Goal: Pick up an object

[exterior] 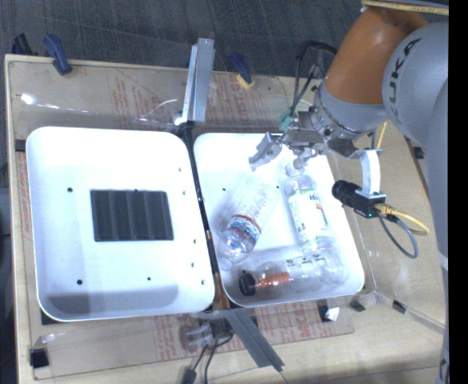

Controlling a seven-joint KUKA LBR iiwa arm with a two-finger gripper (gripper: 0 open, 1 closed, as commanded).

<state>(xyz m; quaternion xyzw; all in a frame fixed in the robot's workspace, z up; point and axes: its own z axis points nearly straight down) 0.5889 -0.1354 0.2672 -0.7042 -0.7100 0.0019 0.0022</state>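
My gripper (282,157) hangs over the back part of the right bin (211,154), open, with nothing between its fingers. Three clear plastic bottles lie in that bin. One with a blue label (244,217) lies slantwise in the middle, just in front of the left finger. Another, with a white label (306,210), lies lengthwise below the right finger. The third, with a dark cap and brownish liquid (290,277), lies crosswise along the front wall.
A black ribbed rectangular pad (131,214) lies flat in the middle of the left bin (50,154). A metal bar (197,78) stands behind the gap between the bins. Blue clamps (56,53) sit on the bench's back edge.
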